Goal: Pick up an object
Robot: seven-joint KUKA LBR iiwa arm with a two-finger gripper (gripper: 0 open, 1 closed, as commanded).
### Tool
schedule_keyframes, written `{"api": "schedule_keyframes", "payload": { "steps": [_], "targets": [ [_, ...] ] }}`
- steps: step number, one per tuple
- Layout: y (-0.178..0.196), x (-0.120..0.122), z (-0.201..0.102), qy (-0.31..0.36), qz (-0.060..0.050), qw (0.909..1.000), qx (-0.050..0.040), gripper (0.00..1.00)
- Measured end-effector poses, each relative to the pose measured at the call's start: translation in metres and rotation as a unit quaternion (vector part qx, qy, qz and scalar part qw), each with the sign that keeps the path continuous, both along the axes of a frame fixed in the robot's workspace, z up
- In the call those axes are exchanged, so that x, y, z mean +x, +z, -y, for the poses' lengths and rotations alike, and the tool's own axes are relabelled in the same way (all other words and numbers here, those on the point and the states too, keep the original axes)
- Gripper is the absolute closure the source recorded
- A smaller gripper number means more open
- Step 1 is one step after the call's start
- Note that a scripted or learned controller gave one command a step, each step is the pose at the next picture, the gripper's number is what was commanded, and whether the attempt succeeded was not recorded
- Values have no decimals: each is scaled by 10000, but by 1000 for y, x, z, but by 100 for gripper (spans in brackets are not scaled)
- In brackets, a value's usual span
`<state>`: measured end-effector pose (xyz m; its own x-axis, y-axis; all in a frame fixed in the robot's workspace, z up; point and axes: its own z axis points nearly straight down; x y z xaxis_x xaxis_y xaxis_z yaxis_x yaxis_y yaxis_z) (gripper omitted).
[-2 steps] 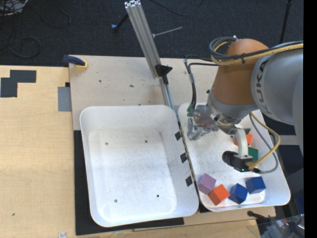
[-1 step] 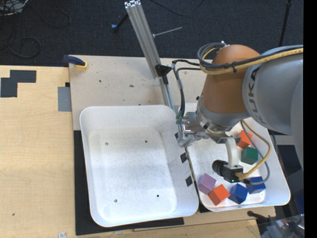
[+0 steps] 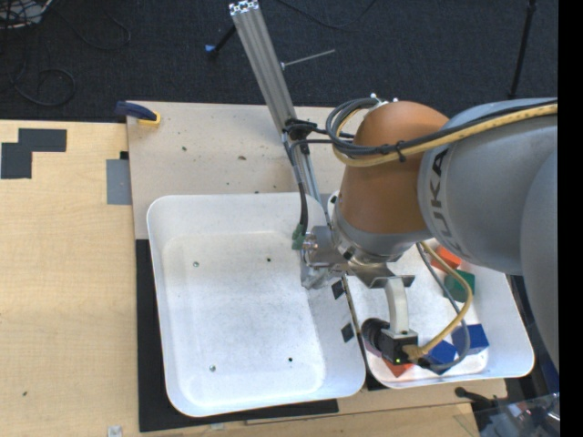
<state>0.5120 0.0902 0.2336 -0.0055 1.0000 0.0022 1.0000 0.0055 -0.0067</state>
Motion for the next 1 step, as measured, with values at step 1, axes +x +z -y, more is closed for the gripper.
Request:
{"api": "schedule_keyframes", "payload": {
  "steps": [1],
  "targets": [
    [0, 1, 4, -49, 12, 10000, -10, 0]
  ]
}}
